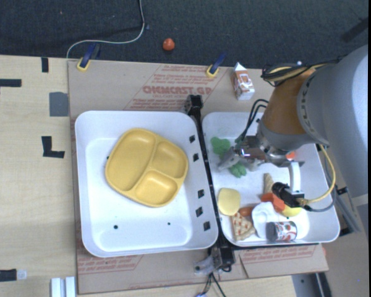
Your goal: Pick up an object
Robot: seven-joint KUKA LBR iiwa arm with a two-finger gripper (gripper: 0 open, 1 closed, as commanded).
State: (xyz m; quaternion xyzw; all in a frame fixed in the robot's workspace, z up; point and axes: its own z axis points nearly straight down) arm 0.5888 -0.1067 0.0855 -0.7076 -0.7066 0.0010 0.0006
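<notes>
The pincer (235, 158) is seen low in the right bin (315, 231), in its far-left part, w/ the arm coming in from the right. The green toy (221, 145) lies just beside the pincer, on its far-left side; a second green piece (238, 171) sits just near of it. Whether either green piece is touched can't be told, since the metal parts and the toys overlap in the camera view. No object is seen between the pincer's parts, so nothing is counted as held. Whether the pincer is released or clenched can't be told from this angle.

The likely target is judged to be the green toy, as it's the closest thing. Its long axis can't be made out; it reads as a roundish lump, so approach angle is judged to matter little. A short shift to the far left is judged enough to centre over it.

Other candidates are well apart from the pincer, nearer in the same bin: a yellow round piece (229, 200), a pizza-slice toy (242, 225), a white can w/ red label (280, 230), plus small orange/red bits (269, 197).

The left bin (93, 228) carries a yellow divided plate (147, 167). A small carton (243, 83) stands on the table (25, 166) beyond the right bin.
</notes>
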